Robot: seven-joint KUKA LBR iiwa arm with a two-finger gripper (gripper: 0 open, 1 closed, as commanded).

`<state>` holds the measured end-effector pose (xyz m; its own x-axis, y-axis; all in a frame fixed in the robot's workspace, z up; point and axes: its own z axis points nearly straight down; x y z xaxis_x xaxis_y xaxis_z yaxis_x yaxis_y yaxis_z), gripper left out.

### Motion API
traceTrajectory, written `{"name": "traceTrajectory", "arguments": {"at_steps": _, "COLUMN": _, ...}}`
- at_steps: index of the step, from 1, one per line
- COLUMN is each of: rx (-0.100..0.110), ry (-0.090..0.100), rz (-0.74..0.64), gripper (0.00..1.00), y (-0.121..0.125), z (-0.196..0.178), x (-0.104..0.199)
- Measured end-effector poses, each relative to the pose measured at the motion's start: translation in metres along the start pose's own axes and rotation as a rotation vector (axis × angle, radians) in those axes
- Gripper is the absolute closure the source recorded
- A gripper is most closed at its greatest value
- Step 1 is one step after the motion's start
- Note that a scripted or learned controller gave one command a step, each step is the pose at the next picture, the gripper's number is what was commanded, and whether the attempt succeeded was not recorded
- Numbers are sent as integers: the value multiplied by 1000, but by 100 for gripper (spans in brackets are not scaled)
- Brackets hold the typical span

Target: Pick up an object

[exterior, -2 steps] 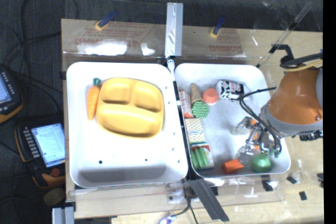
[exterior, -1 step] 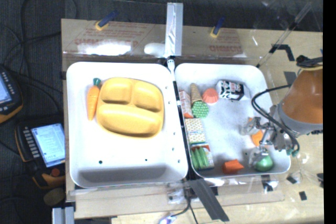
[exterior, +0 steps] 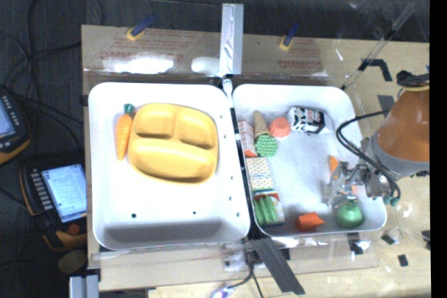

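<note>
The pincer (exterior: pixel 347 186) hangs low at the right white bin's (exterior: pixel 307 95) near-right corner, just above a round green ball (exterior: pixel 349 213); whether its fingers are parted cannot be told. An orange block (exterior: pixel 309 220) lies beside the ball. Bare floor opens mid-bin; farther left, packets line the divider.

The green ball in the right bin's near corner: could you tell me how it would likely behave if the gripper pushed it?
The green ball looks round and smooth, so it would probably roll. It sits by the right bin wall, which may stop it. Its gloss suggests a slippery grip.
</note>
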<state>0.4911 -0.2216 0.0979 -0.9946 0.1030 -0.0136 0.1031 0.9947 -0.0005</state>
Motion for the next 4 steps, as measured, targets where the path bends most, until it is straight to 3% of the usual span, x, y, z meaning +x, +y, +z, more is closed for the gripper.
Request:
{"name": "traceTrajectory", "arguments": {"at_steps": 1, "rx": 0, "ry": 0, "rz": 0, "gripper": 0, "y": 0, "z": 0, "x": 0}}
{"name": "traceTrajectory", "arguments": {"at_steps": 2, "rx": 5, "ry": 4, "rz": -6, "gripper": 0, "y": 19, "z": 8, "x": -4}}
{"name": "traceTrajectory", "arguments": {"at_steps": 3, "rx": 5, "ry": 2, "rz": -7, "gripper": 100, "y": 20, "z": 0, "x": -6}}
{"name": "traceTrajectory", "arguments": {"at_steps": 4, "rx": 3, "ry": 3, "rz": -49, "gripper": 100, "y": 55, "z": 8, "x": -66}}
